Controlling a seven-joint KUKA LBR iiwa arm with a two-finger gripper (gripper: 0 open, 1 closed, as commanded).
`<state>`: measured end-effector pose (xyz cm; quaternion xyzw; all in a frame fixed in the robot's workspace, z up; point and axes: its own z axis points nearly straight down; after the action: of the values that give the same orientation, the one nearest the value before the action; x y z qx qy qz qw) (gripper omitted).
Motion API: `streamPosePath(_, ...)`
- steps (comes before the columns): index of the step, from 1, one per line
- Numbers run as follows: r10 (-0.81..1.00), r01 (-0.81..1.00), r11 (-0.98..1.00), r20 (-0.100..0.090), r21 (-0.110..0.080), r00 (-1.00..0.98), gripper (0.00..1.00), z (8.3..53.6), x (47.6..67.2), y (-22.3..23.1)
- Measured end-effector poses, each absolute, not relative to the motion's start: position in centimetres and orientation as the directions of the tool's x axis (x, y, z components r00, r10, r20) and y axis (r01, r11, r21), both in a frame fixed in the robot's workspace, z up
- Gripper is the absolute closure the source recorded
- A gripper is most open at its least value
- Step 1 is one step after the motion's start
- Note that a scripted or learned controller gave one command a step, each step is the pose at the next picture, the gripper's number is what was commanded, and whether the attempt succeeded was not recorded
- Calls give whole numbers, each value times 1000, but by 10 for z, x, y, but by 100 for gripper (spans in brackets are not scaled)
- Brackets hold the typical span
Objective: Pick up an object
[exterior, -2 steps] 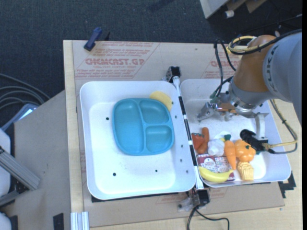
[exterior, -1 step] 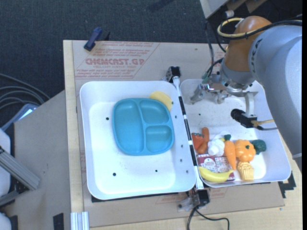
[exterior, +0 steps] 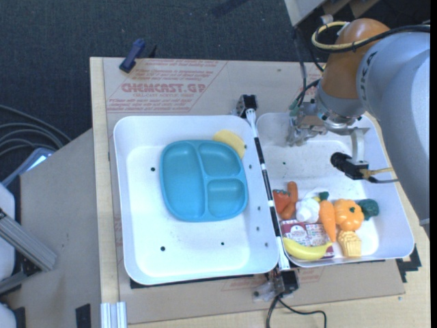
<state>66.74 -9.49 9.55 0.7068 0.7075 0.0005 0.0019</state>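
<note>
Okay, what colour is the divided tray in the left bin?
Light blue. The divided tray shows clearly in the camera view, lying in the left bin.

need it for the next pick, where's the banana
The banana lies at the front edge of the right bin, just below the red-and-white packet and left of the corn.

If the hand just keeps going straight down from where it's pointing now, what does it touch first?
Most likely the bare white floor of the right bin. The hand points down over that bin's far end, and the toy food pile lies at the near end, apart from it. Depth is hard to judge from this slanted view.
</note>
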Motion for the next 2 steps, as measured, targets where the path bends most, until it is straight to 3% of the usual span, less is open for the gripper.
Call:
streamPosePath(1,1000,1000,0,1,-1,0,100,185,564,-60)
streamPosePath(2,1000,1000,0,1,-3,0,0,185,564,-60)
